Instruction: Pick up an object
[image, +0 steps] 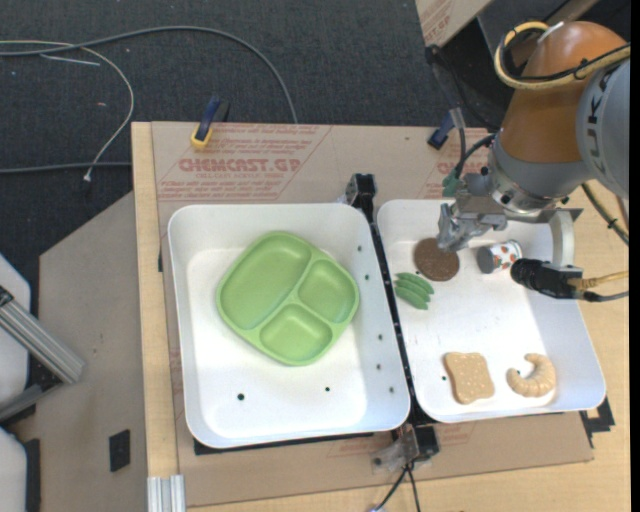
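Observation:
My gripper (453, 238) hangs low over the back left part of the right bin (500, 330), its tip right at the upper edge of a round brown cookie (437, 264). Whether it touches the cookie is unclear. A small grey and white toy (497, 256) lies just right of the gripper. Green pea pods (414, 290) rest against the bin's left wall, in front of the cookie. A slice of toast (467, 377) and a tan croissant (533, 377) lie near the front of the bin.
The left bin (200, 380) holds a green divided plate (288, 296). A black cable plug (545, 277) sticks out from the arm over the right bin's right side. Black clamps (361, 189) sit where the bins meet.

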